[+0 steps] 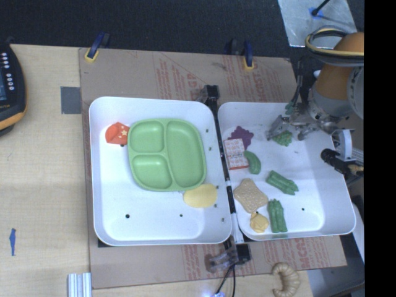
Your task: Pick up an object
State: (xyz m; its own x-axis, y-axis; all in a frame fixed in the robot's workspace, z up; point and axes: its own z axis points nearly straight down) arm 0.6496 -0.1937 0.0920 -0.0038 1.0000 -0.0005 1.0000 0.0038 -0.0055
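Observation:
My gripper (288,131) is low over the back of the right bin (322,212), its fingers spread apart. A small green piece (283,139) lies right under it, between the fingertips, resting on the bin floor. Other things in that bin are purple grapes (240,133), a small pink box (234,153), a green pod (252,161), a green vegetable (281,182), a tan cracker (250,195), a yellow piece (259,222) and another green vegetable (276,216).
The left bin (111,221) holds a green divided plate (167,153), a red piece (116,133) and a yellow lemon-like piece (200,196). A tan curled object (286,278) lies on the bench in front of the bins. A control pendant (9,91) sits far left.

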